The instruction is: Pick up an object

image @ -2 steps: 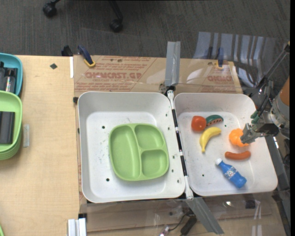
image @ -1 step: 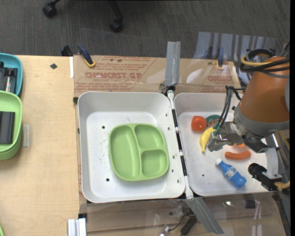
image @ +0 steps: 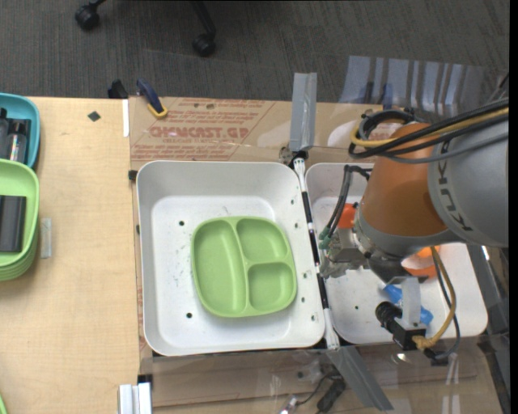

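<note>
The claw [image: 333, 260] is low over the right bin [image: 356, 315]; I cannot tell its state. To its left in view, a smooth green three-compartment plastic tray [image: 243, 265] lies in the glossy white left bin [image: 162, 242]. Pale wood counter [image: 73, 323], grey carpet [image: 259, 40].

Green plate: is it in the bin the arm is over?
No, the green plate lies in the left-hand bin, and the arm hangs over the other bin.

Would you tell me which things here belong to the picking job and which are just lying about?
For the job: green divided plate in the left bin; orange object in the right bin.
Lying about: stacked trays at left; cardboard sheet behind the bins; chair castors on the carpet.
</note>
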Robot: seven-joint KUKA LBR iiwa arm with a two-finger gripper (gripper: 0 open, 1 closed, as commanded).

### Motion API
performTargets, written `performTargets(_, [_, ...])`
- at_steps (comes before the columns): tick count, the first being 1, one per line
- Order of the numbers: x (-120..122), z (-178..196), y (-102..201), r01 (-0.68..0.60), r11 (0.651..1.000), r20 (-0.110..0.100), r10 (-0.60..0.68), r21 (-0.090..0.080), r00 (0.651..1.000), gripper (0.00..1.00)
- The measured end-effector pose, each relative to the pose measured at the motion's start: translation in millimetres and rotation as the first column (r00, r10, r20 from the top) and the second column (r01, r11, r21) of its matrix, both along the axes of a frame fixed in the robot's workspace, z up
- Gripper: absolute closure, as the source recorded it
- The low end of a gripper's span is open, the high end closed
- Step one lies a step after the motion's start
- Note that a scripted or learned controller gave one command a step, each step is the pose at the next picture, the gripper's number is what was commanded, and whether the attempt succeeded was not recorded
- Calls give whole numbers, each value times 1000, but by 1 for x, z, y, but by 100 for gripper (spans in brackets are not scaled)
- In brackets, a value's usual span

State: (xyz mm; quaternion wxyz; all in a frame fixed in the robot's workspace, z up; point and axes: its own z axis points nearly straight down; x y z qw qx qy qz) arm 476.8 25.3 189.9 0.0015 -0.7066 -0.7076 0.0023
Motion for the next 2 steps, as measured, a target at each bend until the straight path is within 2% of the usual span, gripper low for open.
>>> performTargets(1, [6, -14, 78, 186, 982, 0, -186, -2, 982, 100])
performTargets(2, [8, -54, 135, 614, 789, 2, -614, -6, 789, 100])
